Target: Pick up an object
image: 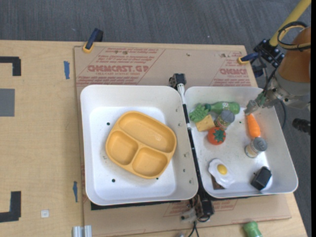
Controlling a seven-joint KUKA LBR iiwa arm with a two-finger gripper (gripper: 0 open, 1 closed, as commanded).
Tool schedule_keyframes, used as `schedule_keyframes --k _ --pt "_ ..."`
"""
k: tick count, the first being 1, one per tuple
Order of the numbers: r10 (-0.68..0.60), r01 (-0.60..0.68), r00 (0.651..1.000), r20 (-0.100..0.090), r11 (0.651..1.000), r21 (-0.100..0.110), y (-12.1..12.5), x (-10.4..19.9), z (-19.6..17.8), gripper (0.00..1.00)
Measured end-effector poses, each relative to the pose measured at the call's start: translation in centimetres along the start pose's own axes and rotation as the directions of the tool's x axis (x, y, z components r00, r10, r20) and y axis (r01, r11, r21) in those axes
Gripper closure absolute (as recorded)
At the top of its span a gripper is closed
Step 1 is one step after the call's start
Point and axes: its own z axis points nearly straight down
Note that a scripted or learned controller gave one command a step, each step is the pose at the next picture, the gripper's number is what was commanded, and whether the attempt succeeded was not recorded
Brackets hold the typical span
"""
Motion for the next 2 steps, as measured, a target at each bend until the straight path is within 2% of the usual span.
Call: schedule_keyframes --k 1,2 --pt "0.206 -0.205 0.978 -0.023 0.978 0.031 -1.77 3.57 -3.50 1.00" --pt "0.205 -0.205 0.978 -0.023 0.978 0.032 -1.78 3.57 -3.49 0.00"
